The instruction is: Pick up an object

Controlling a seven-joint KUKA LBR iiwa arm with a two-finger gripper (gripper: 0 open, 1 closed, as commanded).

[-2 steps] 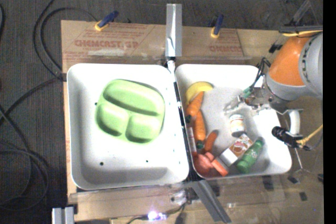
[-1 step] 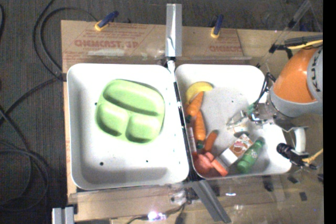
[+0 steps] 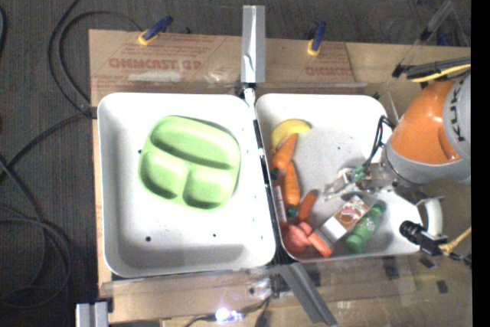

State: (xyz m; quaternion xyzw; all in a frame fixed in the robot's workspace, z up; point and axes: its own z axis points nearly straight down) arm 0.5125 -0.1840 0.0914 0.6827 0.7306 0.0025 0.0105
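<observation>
- Currently poised over the right bin [image 3: 360,105], just above the small carton: gripper [image 3: 354,181], finger spacing impossible to tell.
- Lying just below the gripper: small carton [image 3: 344,218], with green bottle [image 3: 365,227] touching its right side.
- Along that bin's left wall: yellow banana [image 3: 286,132] at the top, orange carrot [image 3: 284,152] under it, more orange and red pieces [image 3: 304,233] down to the lower corner.
- Resting in the left bin [image 3: 115,241]: green divided tray [image 3: 191,161].
- Reaching in from the right of the carton: arm with orange band [image 3: 423,126].
</observation>
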